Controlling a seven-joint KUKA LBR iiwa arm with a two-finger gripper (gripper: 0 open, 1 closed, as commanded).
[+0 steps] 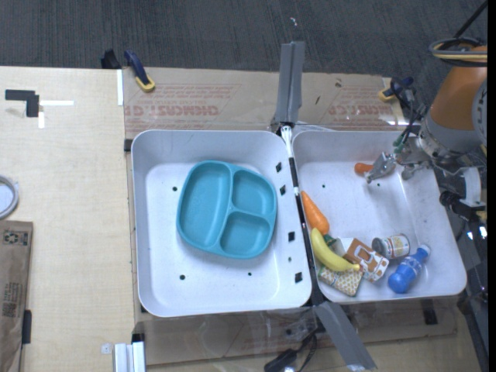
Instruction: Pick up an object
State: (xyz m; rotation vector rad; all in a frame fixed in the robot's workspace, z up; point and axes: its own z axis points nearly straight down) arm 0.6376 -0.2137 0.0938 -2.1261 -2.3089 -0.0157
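My gripper (pixel 381 167) hangs over the far part of the right bin (pixel 418 208), reaching in from the right below the orange-banded arm (pixel 457 103). A small orange object (pixel 362 167) sits just left of the gripper tip; whether they touch I cannot tell. Along the bin's left wall lies a carrot (pixel 314 211). Below the carrot is a banana (pixel 332 254). A small printed box (pixel 368 259), a tin can (pixel 392 246) and a blue bottle (pixel 408 271) crowd the near right corner.
The left bin (pixel 155 208) holds a blue divided plate (pixel 228 208). A grey divider post (pixel 291 84) rises between the bins at the back. Clamps (pixel 138 70) sit on the cardboard behind. A tape roll (pixel 5 198) lies at the far left.
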